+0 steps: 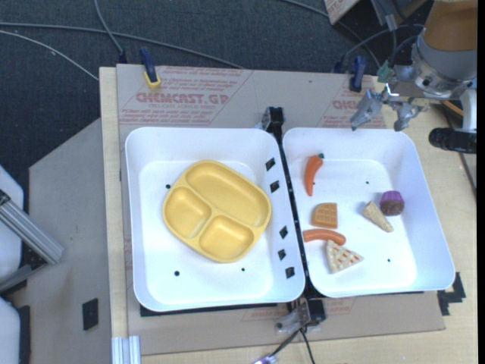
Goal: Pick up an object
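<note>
**benchwatcher:** Running left to right: left bin [144, 203] has the yellow divided plate [217, 220], nothing to grab there really. Right bin [424, 203] has the toy food: carrot [312, 174] at 12 o'clock of the pile, waffle square [325, 215] below it, sausage [324, 236], waffle wedge [343, 258], then the tan wedge [377, 217] and purple lump [392, 202] over at 3 o'clock.

**kuka_fan:** And the gripper [388, 112]?

**benchwatcher:** Hanging over the right bin's back rim, fingers spread apart, nothing between them. Everything pickable sits toward 6 o'clock from it. I'd guess the purple lump is the closest, nearly straight down. The carrot is off at 7 to 8 o'clock, with its long axis running roughly 12 to 6.
</note>
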Available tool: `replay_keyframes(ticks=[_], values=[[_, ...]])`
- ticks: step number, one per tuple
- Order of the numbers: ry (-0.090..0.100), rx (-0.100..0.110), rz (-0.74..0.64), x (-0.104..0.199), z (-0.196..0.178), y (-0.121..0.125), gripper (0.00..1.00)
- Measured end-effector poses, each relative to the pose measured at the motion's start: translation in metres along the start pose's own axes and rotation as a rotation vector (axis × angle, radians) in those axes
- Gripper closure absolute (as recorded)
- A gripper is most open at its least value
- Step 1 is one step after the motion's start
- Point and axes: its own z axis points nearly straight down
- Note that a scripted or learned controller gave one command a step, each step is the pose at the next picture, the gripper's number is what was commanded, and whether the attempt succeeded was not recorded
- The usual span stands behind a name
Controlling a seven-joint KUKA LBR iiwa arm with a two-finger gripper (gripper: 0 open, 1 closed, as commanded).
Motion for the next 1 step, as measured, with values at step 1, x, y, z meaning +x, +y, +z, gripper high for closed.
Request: replay_keyframes(ticks=[1], values=[[-0.002, -0.012, -0.002, 0.0002, -0.0073, 0.0019, 0.0]])
